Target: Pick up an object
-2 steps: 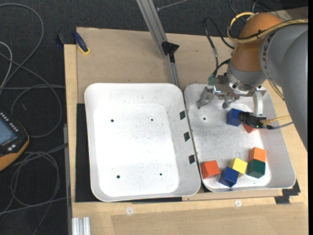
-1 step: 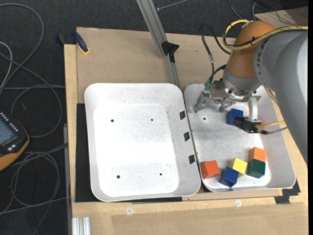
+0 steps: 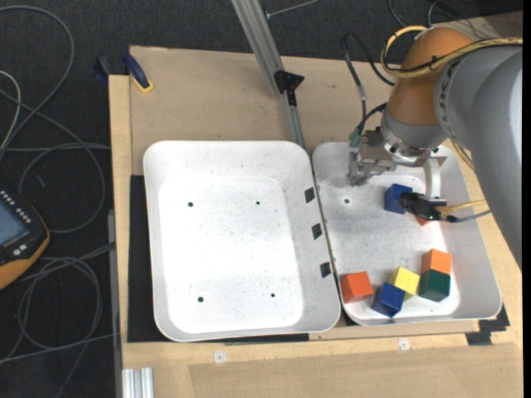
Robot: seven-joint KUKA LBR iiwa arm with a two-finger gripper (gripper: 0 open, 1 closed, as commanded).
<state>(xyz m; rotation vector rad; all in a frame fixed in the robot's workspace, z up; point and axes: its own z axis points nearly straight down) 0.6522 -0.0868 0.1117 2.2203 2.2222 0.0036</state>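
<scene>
From above and at a slant, the wooden bench [image 3: 216, 98] carries two shallow white bins side by side. The left bin [image 3: 166, 222] takes up the middle of the frame; its floor is speckled with fine dark dots and four small dark holes. The right bin [image 3: 365, 230] sits just beside it, with three small black clips along the shared edge.

The grey arm [image 3: 485, 114] comes in from the upper right of the frame, its orange band [image 3: 423, 65] curving over the wrist, with yellow and black cables looped above it. The gripper [image 3: 362, 171] points down over the upper left part of the right bin, near the bin's floor. Whether it is spread or pressed together cannot be told from this angle, and nothing is visible between its tips.

A blue block [image 3: 397, 199] lies in the upper middle of the right bin, just right of the gripper and apart from it. Beside that block, further right, a small red piece [image 3: 425, 214] sits under a black part of the arm.

Along the lower edge of the right bin lies a cluster: an orange block [image 3: 358, 285] at the left, a second blue block [image 3: 387, 298] next to it, a yellow block [image 3: 406, 280] touching that one, a green block [image 3: 434, 285] to the right, and another orange block [image 3: 436, 261] just above the green one.

A grey metal bar [image 3: 265, 48] slants from the top of the frame down to the gap between the bins.
</scene>
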